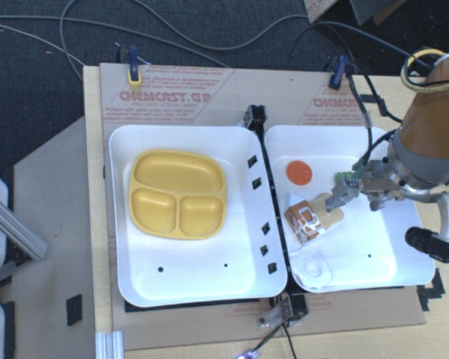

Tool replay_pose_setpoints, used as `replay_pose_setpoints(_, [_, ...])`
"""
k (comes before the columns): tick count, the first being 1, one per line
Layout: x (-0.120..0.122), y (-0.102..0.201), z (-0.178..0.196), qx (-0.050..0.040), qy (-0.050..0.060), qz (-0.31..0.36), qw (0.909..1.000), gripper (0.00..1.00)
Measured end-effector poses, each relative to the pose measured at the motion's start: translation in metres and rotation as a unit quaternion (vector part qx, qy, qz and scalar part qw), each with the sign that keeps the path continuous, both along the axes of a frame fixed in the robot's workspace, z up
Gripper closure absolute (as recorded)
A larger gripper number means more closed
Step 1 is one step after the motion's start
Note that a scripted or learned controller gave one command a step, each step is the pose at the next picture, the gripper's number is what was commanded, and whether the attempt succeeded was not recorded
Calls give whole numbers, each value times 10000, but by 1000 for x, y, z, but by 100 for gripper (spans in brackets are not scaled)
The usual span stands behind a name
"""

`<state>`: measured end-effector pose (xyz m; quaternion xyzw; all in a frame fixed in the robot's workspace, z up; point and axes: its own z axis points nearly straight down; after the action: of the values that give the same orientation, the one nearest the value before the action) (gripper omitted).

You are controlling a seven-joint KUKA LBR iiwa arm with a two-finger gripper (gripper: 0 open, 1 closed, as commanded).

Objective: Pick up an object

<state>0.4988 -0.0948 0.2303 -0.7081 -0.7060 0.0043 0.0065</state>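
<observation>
Right bin: a clear plastic lid lies nearest the front wall; behind it a brown snack packet, with the tool poised just at its far end, finger state indeterminable; farther back, an orange disc. Left bin: yellow divided plate.

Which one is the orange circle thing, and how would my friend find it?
Look in the right white bin, the one the robot arm reaches into. Near its upper left, close to the divider between the bins, lies a small flat orange disc. It is round and plain orange, unlike the brown printed packet just below it.
</observation>
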Motion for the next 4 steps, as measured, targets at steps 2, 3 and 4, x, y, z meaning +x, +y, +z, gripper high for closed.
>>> replay_pose_setpoints(2, [8, -3, -39, -4, -44, 9, 10000, 0])
replay_pose_setpoints(3, [14, -10, -93, -3, -41, 7, 10000, 0])
replay_pose_setpoints(4, [19, -10, -122, -8, -137, 22, 9999, 0])
